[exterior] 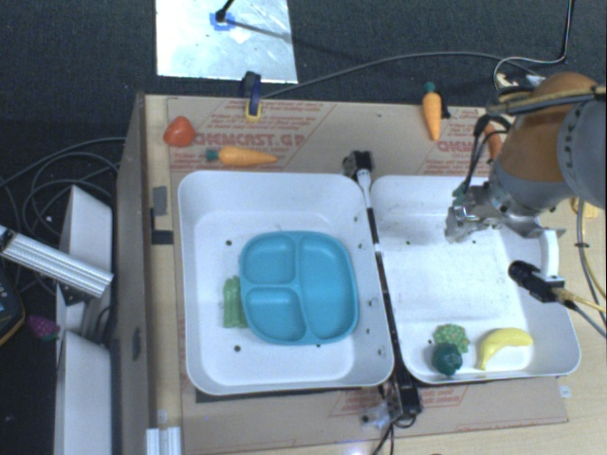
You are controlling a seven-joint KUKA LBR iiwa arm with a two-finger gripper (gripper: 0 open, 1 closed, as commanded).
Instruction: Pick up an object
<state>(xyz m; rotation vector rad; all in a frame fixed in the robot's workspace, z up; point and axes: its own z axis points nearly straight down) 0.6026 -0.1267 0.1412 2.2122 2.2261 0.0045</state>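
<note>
A yellow banana [503,345] lies in the near right corner of the right bin [417,197], just beside a green toy [450,335] and a dark teal one [446,358], all untouched. The gripper [462,218] hangs over the far part of that bin, well apart from them; whether it is open or closed cannot be told. The left bin [204,197] holds a blue divided plate [297,287] with a green piece [231,302] beside it, while carrots [247,156] and a tomato [178,132] rest on the cardboard behind.

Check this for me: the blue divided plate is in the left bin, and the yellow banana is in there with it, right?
Not quite. The blue divided plate is in the left bin, but the yellow banana lies in the right bin, near its front edge. The camera view shows this.
</note>
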